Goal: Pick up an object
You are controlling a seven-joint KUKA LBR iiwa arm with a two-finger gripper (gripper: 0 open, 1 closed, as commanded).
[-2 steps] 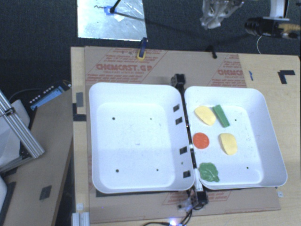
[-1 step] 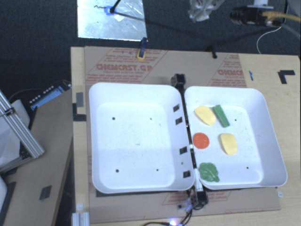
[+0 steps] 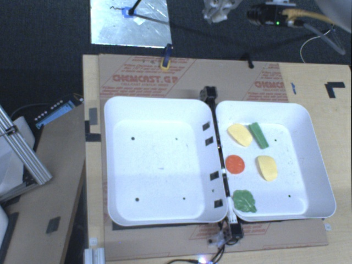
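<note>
i'm looking down on the two white bins sitting side by side on the bench. the right bin (image 3: 316, 164) has all the objects. near its far left part lies a pale yellow piece (image 3: 240, 135), and a green stick (image 3: 258, 135) rests just beside it on the right, slanted and seemingly touching its upper edge. closer to me, against the bin's left wall, sits a round orange-red disc (image 3: 235, 164), with a second yellow piece (image 3: 267, 168) a little apart to its right. a dark green leafy lump (image 3: 244, 201) lies in the near left corner of that bin. the left bin (image 3: 115, 169) shows just its white floor with a few dark dots. the gripper (image 3: 220, 4) hangs at the far top of the view, beyond the bench and well apart from both bins; it's blurred and pale, so i cannot tell how far open it is, and i see nothing held in it.
</note>
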